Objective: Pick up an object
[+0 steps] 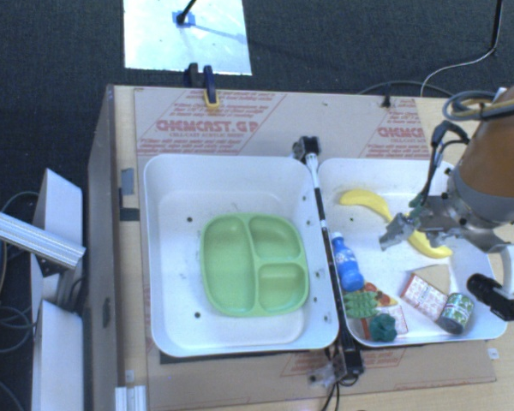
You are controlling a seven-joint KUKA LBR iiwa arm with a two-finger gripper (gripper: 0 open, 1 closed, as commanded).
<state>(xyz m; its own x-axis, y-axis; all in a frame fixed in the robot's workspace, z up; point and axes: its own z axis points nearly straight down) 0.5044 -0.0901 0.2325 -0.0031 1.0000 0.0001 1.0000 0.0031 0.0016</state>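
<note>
Camera view: curved yellow plastic banana (366, 200) lying in the right white bin (385, 165), pincer (400, 229) just beside it with fingers spread, gripping nothing, blue bottle (347, 265) near the divider, green sectioned plate (255, 264) in the left white bin (171, 229).

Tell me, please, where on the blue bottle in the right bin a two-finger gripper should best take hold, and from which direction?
Probably across the middle of the blue bottle's body, coming straight down from above. It lies on its side along the right bin's left wall, white cap pointing away from the camera, so its narrow width faces upward. The wall-side gap looks tight, and the green toy crowds its near end; the midsection seems least obstructed.
</note>
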